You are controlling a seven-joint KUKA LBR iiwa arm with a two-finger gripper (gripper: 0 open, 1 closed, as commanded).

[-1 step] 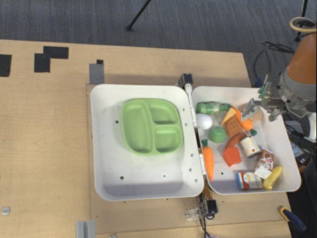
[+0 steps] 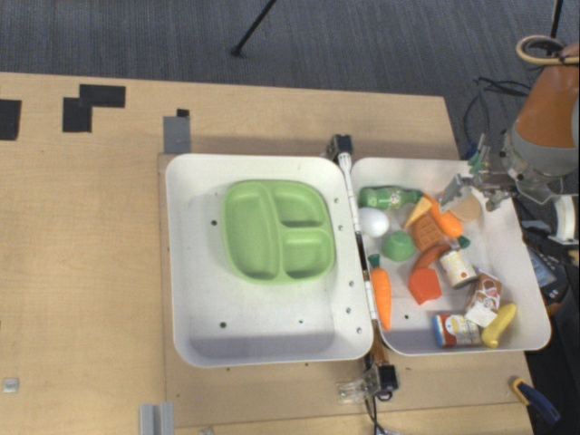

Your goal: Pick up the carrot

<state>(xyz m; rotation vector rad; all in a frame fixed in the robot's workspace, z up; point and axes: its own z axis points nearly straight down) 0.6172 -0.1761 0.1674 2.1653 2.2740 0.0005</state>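
Observation:
The carrot (image 2: 381, 297) is orange with a small green top. It lies lengthwise against the left wall of the right bin (image 2: 535, 288), near the front, with its tip toward the front edge. My gripper (image 2: 473, 197) hangs over the back right part of that bin, well away from the carrot, above a beige round piece (image 2: 466, 210). It looks open, with nothing between its fingers. The arm's orange band (image 2: 551, 107) rises behind it at the right.
The right bin is crowded with toy food: a green bottle (image 2: 390, 197), a white ball (image 2: 372, 222), a red block (image 2: 424, 286), cans (image 2: 456, 268) and a yellow piece (image 2: 499, 324). A green divided plate (image 2: 276, 230) sits in the left bin (image 2: 195, 270).

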